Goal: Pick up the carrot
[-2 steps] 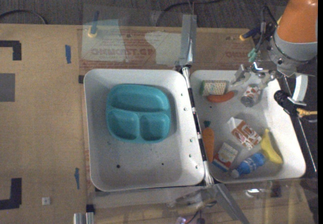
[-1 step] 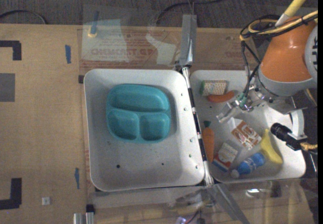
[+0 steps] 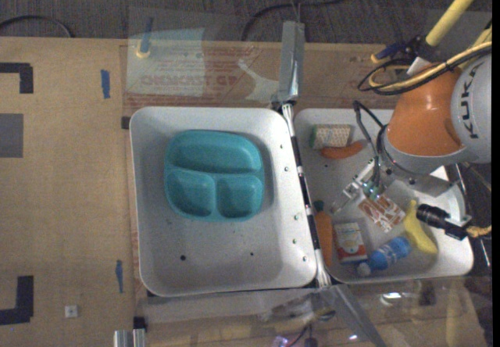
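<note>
Orange is the colour to find here, and in the camera view a slim orange carrot lies in the right bin, tight along that bin's left wall, lower-left of the gripper and near it but apart. A second orange piece, sausage-shaped, lies above the gripper beside a small sponge-like block; I cannot tell what it is, so I take the one by the wall as the carrot, as a judgement only.

The gripper hangs over the middle of the right bin, among clutter, and whether it is spread or closed cannot be told from this slant. Nothing orange sits in it. Just below it lie a red-and-white packet and a small carton; to its lower right are a blue bottle and a yellow banana.

The step in hand looks like the approach: the carrot is not yet grasped. The next move likely calls for a shift to the lower left and a descent lined up with the carrot's length.

Room is tight there. The wall presses one side and the carton crowds the other, so a finger may strike the rim. The left bin, holding a teal tray, is well apart.
</note>
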Tool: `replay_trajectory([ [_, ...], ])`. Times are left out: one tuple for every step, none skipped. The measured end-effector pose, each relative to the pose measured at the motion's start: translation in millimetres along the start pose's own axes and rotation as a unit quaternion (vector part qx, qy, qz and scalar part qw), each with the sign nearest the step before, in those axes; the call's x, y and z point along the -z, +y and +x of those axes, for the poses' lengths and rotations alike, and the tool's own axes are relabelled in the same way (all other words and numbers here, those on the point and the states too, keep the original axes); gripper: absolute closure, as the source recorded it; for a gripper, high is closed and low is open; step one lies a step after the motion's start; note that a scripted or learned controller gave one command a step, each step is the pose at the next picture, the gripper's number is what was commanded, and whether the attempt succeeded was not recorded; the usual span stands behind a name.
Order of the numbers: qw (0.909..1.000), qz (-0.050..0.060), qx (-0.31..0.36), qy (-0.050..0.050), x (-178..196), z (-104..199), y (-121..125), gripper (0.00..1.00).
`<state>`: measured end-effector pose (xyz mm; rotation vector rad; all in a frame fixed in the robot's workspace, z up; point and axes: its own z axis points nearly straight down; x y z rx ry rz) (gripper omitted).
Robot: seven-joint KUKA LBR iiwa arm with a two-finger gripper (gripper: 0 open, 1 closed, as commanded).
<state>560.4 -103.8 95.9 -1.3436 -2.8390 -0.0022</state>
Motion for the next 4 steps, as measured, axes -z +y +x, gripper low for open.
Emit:
replay_trajectory([
  [1.0000, -0.001, -0.003, 0.000, 7, -2, 0, 1.00],
  [0.9999, -0.001, -0.010, -0.003, 131, 16, -47, 1.00],
  [0.9999, 0.000, 0.017, -0.001, 93, 65, -17, 1.00],
  [0.9999, 0.001, 0.016, 0.000, 92, 116, -9, 1.00],
])
